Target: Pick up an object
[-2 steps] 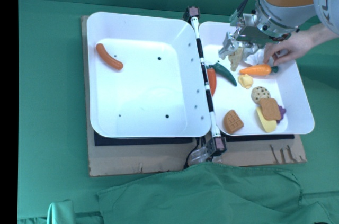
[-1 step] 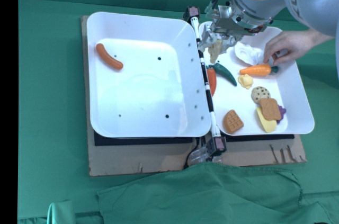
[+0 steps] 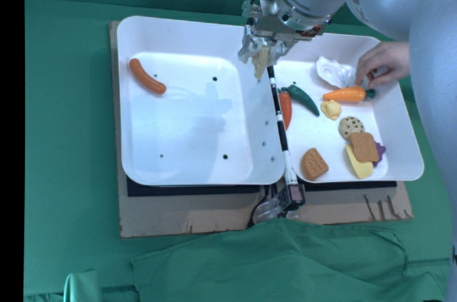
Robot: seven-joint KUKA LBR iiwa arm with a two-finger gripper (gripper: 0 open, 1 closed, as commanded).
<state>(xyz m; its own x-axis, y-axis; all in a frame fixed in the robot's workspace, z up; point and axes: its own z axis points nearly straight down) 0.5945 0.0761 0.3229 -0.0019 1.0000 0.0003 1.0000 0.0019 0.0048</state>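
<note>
My gripper [image 3: 258,54] hangs over the divide between the two bins, above the far end of the right bin [image 3: 400,115]. A small pale tan piece [image 3: 261,65] sits between its fingers, lifted off the bin floor. Just below it lie a red chili [image 3: 285,109] and a green pepper [image 3: 303,99]. Further right are a carrot [image 3: 346,95], a white item [image 3: 333,70], a yellow chunk [image 3: 330,109], a cookie [image 3: 350,126], a brown toast slice [image 3: 364,147] and a waffle [image 3: 313,163]. An orange sausage [image 3: 147,76] lies alone in the left bin [image 3: 136,151].
A person's hand [image 3: 385,63] rests in the right bin by the carrot's leafy end. A black-and-white striped rod [image 3: 280,126] runs along the rim between the bins. Green cloth [image 3: 285,265] is bunched in front of the bench.
</note>
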